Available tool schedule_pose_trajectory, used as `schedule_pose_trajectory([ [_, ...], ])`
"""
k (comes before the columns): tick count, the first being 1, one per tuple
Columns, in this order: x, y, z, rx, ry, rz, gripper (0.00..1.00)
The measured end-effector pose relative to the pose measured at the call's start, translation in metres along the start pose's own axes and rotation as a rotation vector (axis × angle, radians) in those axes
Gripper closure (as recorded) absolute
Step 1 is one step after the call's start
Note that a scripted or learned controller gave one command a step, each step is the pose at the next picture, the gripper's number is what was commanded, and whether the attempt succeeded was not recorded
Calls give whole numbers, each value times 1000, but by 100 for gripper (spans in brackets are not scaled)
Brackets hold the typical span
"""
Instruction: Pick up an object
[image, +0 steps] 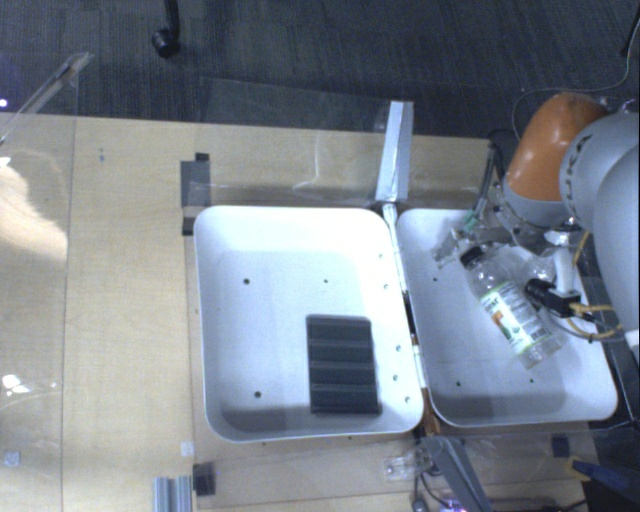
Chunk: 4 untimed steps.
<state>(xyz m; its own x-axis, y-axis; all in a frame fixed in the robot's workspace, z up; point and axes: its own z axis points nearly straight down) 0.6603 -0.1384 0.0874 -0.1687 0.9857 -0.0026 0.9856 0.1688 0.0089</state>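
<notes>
Lying on its side in the right bin (450, 395), a clear plastic bottle (508, 308) with a green and white label is resting slantwise, its dark cap toward the upper left. The tool (470, 238) is hanging low over the bin's upper part, close beside the capped end; whether it is gripping anything I cannot tell. A black ribbed block (341, 365) is sitting in the left bin (230, 300) on the pale tabletop (110, 330).

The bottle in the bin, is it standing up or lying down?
Lying down. The bottle rests on its side on the floor of the right bin, with its cap end toward the bin's far corner and its label facing up.
</notes>
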Motion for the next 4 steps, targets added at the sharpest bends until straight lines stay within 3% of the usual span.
schedule_pose_trajectory([
  [1,1,3,-13,-8,-2,-3,100],
  [2,-45,2,-135,-1,0,-295,100],
  [3,20,4,-103,2,4,-693,100],
  [4,72,-4,-120,0,5,-1204,100],
])
